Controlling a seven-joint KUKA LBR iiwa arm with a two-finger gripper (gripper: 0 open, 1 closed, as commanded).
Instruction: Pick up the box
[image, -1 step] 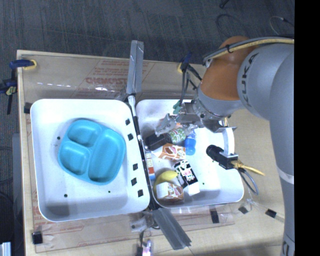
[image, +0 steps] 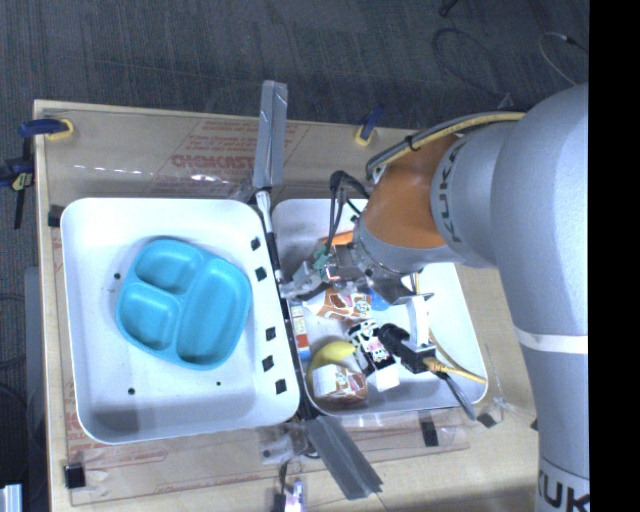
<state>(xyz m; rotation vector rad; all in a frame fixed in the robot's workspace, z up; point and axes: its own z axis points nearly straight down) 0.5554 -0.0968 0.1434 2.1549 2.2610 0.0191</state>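
A: Camera view first: where is everything, biggest down?

B: The grey arm with the orange band (image: 470, 200) reaches in from the right over the right-hand white bin (image: 455, 300). The left-hand white bin (image: 90, 380) carries a blue three-part plastic tray (image: 185, 300). Both sit on the counter (image: 150, 150).

A: And the tool?

B: The tool (image: 335, 272) hangs under the wrist amid the clutter; I cannot tell its state.

A: The box?

B: A small printed carton box (image: 340, 381) lies at the near edge, just beside a yellow banana-like piece (image: 333, 352), towards the camera from the tool. Its long axis looks roughly left-to-right.
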